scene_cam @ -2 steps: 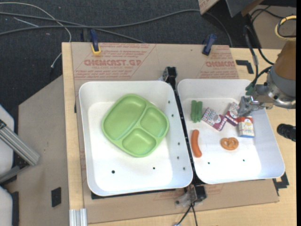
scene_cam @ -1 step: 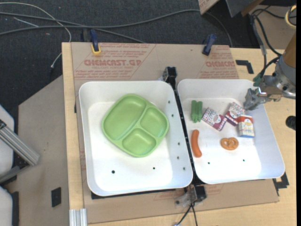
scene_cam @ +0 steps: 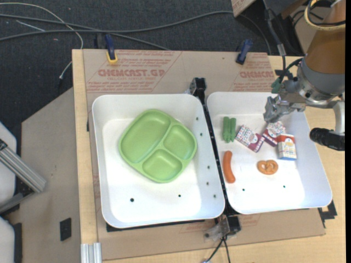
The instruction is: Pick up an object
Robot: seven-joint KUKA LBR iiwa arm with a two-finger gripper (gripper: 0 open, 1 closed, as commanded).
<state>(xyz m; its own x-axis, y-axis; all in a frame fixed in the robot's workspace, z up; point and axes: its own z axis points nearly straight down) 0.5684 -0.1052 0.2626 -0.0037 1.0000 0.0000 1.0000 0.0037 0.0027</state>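
Dark carpet floor (scene_cam: pixel 164 15) w/ cables (scene_cam: pixel 44 23); cardboard-topped bench (scene_cam: pixel 137 70).

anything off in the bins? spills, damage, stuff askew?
No spills or damage that I can see. The green divided plate sits rotated, askew to the left bin. In the right bin, the small cartons lie tumbled next to the pretzel and sausage.

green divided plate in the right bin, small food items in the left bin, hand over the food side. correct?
Bins are swapped. The camera view shows the green divided plate in the left bin and the small food items, such as the hot dog and pretzel, in the right bin. The hand is over the food side.
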